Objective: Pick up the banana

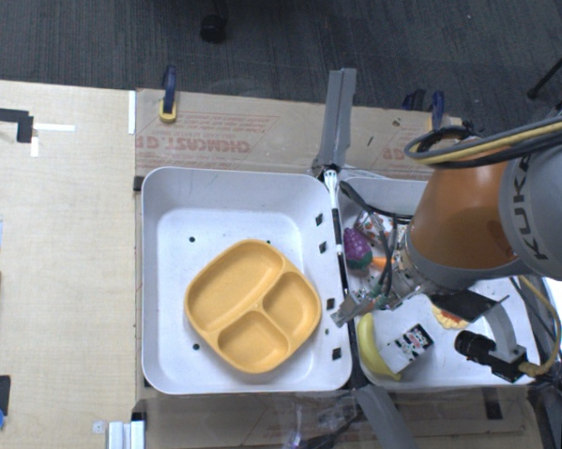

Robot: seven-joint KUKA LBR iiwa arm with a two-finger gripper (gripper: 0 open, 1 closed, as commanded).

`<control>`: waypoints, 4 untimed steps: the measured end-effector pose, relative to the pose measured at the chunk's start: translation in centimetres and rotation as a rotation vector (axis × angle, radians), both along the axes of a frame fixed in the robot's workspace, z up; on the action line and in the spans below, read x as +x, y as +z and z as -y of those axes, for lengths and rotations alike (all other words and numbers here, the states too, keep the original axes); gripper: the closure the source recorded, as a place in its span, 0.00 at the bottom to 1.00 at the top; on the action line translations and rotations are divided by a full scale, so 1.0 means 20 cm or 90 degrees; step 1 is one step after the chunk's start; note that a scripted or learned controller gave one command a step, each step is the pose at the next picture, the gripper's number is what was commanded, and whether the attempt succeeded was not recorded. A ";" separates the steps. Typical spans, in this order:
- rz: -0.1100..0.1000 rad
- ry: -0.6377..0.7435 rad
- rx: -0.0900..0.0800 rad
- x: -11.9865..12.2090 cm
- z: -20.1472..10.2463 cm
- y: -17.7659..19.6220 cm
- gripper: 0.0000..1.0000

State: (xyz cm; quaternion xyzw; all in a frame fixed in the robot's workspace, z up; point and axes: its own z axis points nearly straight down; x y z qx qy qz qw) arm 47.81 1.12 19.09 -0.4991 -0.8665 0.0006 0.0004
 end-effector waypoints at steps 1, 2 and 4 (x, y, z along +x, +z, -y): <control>0.000 -0.045 0.000 0.00 -0.14 0.00 0.00; 0.000 0.045 0.000 0.01 0.22 0.00 0.00; 0.002 0.220 -0.001 0.00 0.45 0.28 0.00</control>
